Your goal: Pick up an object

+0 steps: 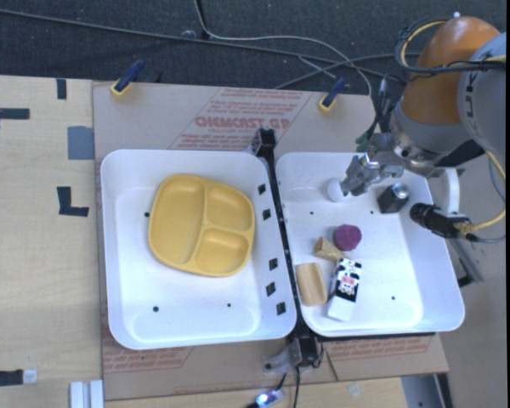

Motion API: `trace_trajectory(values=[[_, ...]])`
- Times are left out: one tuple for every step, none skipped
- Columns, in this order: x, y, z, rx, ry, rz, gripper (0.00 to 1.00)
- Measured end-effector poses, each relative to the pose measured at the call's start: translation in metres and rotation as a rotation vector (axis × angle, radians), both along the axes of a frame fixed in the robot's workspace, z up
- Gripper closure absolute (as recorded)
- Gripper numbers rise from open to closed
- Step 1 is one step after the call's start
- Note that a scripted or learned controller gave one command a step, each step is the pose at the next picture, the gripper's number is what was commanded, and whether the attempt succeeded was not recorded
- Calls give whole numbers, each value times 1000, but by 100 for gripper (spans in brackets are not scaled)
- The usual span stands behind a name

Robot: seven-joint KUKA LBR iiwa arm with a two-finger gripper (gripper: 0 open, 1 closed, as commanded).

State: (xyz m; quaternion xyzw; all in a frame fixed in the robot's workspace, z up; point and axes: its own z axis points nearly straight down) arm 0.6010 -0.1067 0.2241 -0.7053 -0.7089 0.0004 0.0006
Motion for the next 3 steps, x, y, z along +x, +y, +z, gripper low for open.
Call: trace_trajectory(values=[[-2, 61, 3, 1, 0, 2, 100], [-7, 106, -3, 0, 1, 1, 100], [-19, 166, -10, 1, 2, 2, 100]])
